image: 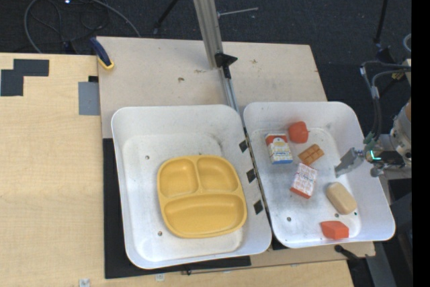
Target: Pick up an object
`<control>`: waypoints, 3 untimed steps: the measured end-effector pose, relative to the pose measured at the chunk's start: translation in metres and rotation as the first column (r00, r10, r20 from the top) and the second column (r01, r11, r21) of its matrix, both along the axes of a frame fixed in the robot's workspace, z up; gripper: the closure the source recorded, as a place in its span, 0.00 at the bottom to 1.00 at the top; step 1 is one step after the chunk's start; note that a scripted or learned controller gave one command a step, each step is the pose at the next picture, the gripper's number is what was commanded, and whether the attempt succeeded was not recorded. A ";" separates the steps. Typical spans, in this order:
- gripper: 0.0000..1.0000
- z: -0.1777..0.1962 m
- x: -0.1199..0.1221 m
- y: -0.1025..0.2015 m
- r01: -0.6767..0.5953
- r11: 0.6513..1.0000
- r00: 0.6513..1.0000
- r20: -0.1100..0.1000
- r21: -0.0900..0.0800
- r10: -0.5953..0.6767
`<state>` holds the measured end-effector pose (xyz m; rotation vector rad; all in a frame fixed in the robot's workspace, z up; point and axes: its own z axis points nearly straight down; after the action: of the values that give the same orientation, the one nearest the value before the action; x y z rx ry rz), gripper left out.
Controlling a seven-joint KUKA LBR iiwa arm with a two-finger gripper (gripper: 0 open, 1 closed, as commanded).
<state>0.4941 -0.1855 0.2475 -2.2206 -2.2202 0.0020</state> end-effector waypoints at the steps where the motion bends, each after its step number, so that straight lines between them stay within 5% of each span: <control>1: 0.00 0.000 0.000 0.000 0.000 1.000 1.000 0.000 0.000 0.000; 3: 0.00 -0.106 0.001 -0.004 0.000 1.000 1.000 -0.006 0.003 0.000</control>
<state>0.4955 -0.1898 0.1416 -2.2160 -2.2157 0.0055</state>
